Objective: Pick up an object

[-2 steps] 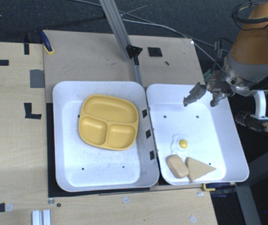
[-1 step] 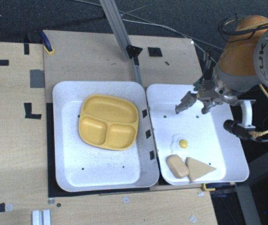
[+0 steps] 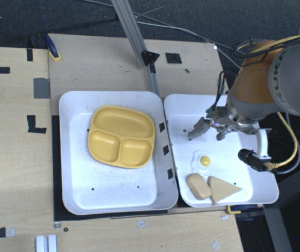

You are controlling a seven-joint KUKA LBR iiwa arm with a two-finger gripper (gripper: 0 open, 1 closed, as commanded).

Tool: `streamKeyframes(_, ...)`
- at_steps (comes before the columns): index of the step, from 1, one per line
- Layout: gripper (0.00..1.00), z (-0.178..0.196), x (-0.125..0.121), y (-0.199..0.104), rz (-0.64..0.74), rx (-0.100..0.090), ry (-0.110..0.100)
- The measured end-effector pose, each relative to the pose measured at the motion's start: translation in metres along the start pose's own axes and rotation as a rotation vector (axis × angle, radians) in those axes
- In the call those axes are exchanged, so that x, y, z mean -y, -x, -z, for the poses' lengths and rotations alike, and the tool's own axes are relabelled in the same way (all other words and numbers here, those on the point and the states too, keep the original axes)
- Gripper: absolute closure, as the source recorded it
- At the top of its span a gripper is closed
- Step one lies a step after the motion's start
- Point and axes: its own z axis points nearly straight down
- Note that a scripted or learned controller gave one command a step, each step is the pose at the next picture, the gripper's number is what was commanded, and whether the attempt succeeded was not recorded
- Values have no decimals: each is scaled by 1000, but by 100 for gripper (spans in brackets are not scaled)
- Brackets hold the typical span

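The gripper (image 3: 209, 131) hovers with fingers spread and nothing between them over the right bin (image 3: 179, 109); the fried egg (image 3: 202, 161) lies just below it.

A flat white-and-yellow toy fried egg (image 3: 202, 161) lies in the right bin. Just below it — a tan oval bread roll (image 3: 197, 186) touching a tan wedge slice (image 3: 223, 188).

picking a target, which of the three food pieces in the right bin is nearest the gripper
The fried egg, white with a yellow yolk, just below the gripper. The bread roll and tan wedge lie farther down.
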Motion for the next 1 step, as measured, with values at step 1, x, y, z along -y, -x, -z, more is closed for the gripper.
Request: streamKeyframes(1, 0, -51, 9, -6, 0, 0, 1)
